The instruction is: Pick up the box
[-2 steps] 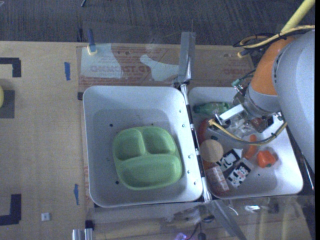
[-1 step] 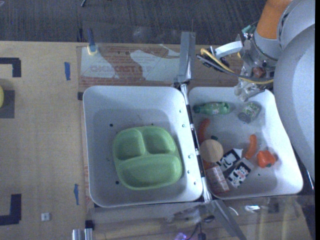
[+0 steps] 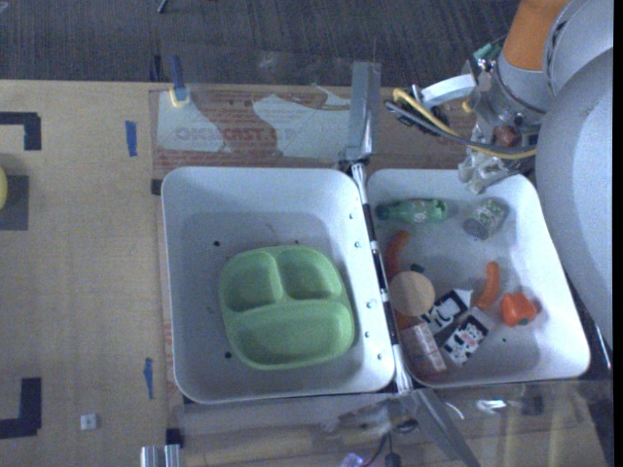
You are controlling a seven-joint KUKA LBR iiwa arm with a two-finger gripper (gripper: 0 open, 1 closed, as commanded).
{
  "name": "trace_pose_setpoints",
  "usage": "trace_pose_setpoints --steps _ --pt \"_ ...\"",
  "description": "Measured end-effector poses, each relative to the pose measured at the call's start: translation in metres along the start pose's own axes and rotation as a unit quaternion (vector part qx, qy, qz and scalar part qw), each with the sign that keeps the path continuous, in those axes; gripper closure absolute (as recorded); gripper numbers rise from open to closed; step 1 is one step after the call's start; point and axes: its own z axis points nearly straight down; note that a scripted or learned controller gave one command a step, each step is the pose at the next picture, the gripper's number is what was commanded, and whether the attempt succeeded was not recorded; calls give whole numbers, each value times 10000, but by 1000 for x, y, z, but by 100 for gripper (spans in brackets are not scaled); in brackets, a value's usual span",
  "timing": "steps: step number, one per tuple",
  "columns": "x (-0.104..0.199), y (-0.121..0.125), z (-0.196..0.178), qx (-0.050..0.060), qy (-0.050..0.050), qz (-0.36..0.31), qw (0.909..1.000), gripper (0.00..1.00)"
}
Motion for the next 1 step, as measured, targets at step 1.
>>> trace_pose_setpoints --steps 1 --pt "41 -164 -98 1 4 -1238 9923 100"
